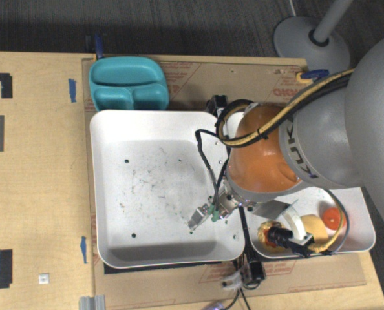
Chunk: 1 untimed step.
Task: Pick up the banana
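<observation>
Reaching low over the near right corner of the left bin (114, 192), the gripper (208, 215) hangs just above the bare white floor; whether it is spread or closed I cannot tell from this slant. In the right bin (363, 234), near its front edge, a yellowish curved piece (313, 226) beside a red-orange round thing (332, 218) is probably the banana, though the arm (269, 154) hides much of it. To grasp well, the claw should lift, cross the shared rim, and descend across the fruit's narrow width. Beyond, a teal tray (127, 82) sits behind the left bin's far edge.
</observation>
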Motion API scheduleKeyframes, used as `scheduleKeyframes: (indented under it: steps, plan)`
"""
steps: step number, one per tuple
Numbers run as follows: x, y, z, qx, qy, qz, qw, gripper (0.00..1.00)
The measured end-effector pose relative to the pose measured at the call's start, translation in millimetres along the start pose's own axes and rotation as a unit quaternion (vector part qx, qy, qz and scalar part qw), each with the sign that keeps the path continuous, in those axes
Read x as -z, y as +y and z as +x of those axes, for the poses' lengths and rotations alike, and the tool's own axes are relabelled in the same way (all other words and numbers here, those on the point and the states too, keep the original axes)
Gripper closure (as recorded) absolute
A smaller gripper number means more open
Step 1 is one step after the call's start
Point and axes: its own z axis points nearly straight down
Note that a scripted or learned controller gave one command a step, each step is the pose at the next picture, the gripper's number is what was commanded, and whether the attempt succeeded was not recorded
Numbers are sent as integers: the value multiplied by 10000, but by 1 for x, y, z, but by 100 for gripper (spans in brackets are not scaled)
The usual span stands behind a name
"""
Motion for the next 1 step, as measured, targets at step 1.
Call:
scheduleKeyframes:
  steps: [1]
  plan:
    - [-4, 11, 9, -738, -73, -50, 9972, 0]
